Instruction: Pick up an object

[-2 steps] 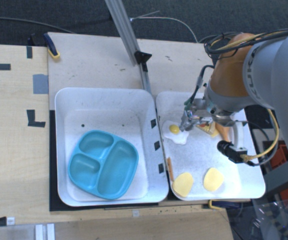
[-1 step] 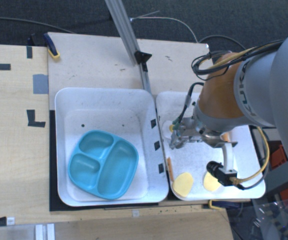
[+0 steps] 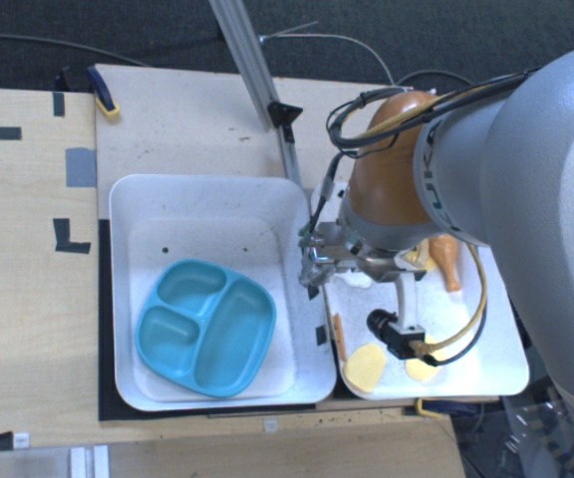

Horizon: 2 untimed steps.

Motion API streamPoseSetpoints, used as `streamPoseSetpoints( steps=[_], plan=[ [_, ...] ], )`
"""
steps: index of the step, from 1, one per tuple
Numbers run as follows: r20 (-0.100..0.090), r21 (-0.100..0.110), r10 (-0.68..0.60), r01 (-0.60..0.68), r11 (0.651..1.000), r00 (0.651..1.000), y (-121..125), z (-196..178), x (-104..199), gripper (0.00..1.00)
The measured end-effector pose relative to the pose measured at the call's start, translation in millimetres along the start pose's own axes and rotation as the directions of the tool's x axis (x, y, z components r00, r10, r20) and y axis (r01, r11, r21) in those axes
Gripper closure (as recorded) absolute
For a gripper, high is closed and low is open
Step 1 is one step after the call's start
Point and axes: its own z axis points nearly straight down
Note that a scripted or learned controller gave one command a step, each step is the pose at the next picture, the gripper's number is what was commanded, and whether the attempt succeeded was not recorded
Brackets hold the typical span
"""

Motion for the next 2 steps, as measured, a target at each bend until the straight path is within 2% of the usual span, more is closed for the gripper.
streamPoseSetpoints(
  steps=[1, 2],
  plan=[
    [0.001, -0.001, 0.006, -0.006, 1.0, 1.0, 33.0, -0.2, 2.5, 1.0],
    [0.003, 0.004, 0.009, -0.009, 1.0, 1.0, -9.2, -0.2, 6.0, 1.0]
  ],
)
